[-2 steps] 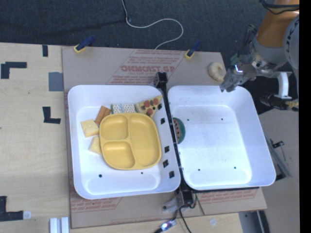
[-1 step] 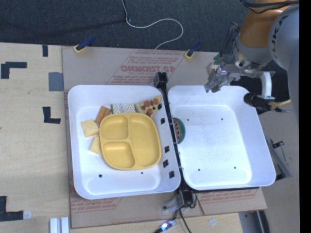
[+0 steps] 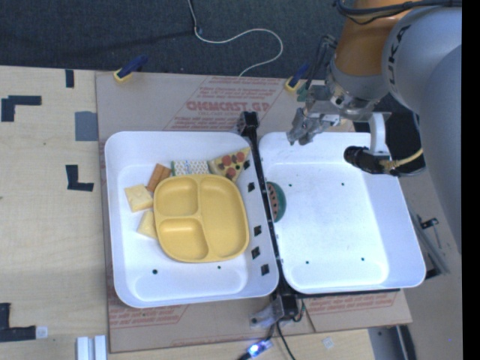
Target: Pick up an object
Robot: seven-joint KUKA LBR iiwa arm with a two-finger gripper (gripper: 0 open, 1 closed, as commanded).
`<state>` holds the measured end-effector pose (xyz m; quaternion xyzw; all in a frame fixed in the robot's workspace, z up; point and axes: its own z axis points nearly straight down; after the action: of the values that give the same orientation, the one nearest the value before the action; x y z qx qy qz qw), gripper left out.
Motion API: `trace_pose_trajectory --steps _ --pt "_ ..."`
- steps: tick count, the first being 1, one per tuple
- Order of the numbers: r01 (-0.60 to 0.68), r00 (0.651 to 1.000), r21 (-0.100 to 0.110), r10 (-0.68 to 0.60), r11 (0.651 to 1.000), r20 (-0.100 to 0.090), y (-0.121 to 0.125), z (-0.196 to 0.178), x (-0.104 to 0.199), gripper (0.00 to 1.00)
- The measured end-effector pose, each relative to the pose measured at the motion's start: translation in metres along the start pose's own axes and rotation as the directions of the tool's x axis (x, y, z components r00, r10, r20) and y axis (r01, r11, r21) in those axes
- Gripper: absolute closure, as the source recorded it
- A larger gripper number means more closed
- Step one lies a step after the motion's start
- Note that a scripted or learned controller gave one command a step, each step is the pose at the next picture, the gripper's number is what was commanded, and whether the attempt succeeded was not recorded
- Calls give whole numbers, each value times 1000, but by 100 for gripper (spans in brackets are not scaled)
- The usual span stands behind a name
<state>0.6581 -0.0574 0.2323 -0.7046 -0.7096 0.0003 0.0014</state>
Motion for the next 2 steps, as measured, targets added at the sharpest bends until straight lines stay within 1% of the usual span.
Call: trace_pose_trajectory --steps 2 --pt "0 1000 1 0 1000 0 -32 -9 107 100"
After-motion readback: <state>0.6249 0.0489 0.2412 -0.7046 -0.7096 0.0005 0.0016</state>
